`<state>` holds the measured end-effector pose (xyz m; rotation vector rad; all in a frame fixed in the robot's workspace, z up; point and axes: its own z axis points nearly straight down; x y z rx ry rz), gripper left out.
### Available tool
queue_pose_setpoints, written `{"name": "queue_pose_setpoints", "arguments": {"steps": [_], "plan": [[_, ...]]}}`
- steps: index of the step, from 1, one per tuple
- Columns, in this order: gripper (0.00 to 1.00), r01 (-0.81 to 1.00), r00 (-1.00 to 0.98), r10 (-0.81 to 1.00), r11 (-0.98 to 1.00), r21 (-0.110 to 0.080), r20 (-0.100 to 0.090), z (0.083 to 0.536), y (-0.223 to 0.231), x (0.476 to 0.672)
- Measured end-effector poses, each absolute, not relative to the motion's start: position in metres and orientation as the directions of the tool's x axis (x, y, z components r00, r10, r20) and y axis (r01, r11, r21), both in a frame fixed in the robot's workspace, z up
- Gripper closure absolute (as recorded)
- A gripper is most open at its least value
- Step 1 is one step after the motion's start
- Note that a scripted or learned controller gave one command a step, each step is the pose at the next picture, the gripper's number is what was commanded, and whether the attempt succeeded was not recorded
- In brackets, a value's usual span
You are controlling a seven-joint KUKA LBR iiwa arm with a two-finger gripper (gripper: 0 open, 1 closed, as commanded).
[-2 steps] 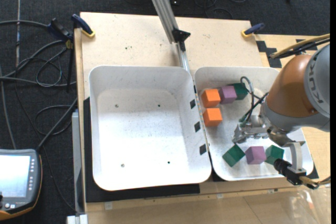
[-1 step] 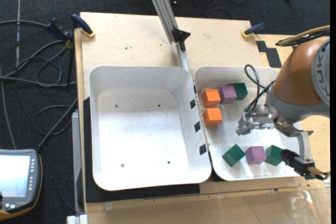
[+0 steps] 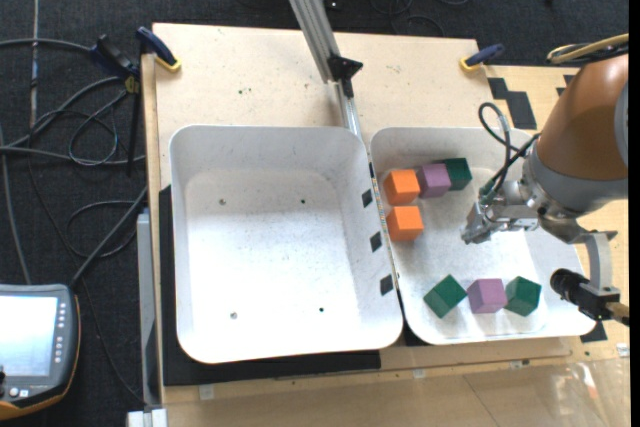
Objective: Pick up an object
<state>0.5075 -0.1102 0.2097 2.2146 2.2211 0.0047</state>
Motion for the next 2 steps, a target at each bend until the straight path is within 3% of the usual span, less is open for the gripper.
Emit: {"name": "queue_pose_setpoints", "arguments": {"steps": [1, 2], "plan": [[1.0, 1.0, -0.003, 1.0, 0.003, 0.007, -0.002, 0.265, -0.118, 0.516], [1.0, 1.0, -0.008, 1.0, 0.008, 0.003, 0.001, 0.266, -0.061, 0.544]]}}
